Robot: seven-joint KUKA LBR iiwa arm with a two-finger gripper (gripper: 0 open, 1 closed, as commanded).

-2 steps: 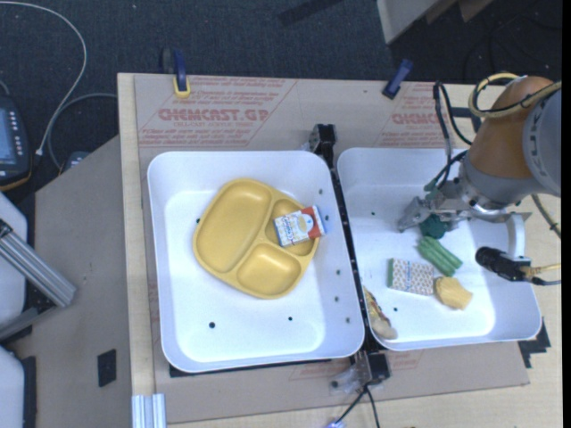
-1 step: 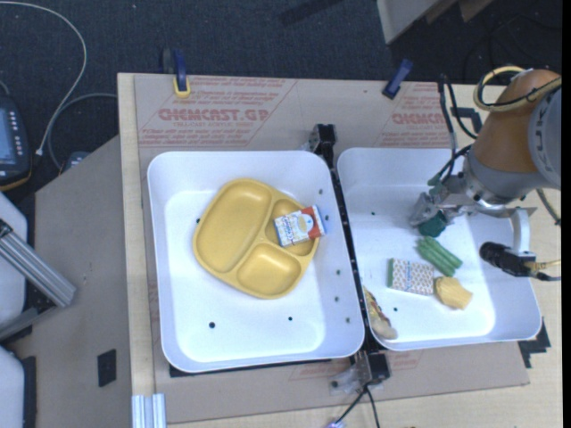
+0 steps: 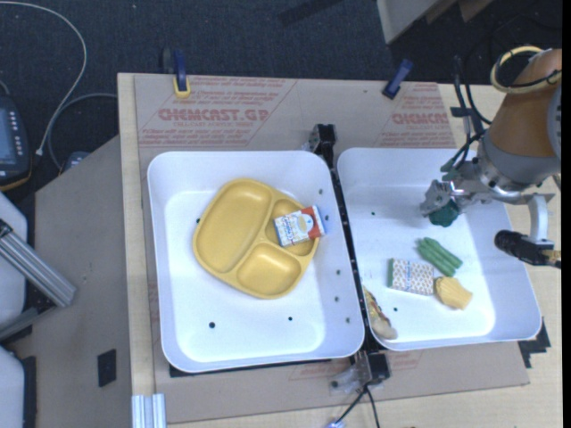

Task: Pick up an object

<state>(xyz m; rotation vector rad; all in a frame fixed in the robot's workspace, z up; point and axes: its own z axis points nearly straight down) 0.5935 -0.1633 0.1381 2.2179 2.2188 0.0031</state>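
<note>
- Gripper [image 3: 443,205] over right bin [image 3: 508,328], upper part; a dark green object [image 3: 443,213] sits at its tip; grip state cannot be told.
- Green ridged item [image 3: 439,254] lies just below it, near the patterned packet [image 3: 411,276] and yellow piece [image 3: 453,293].
- Left bin [image 3: 169,266]: yellow divided tray [image 3: 234,239] bearing small carton [image 3: 297,226].

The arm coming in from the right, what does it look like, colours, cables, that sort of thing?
The arm is rounded, with an orange-tan band above a grey wrist section. Thin black cables run alongside it. The gripper is a small metallic grey assembly with a dark green tip.
</note>
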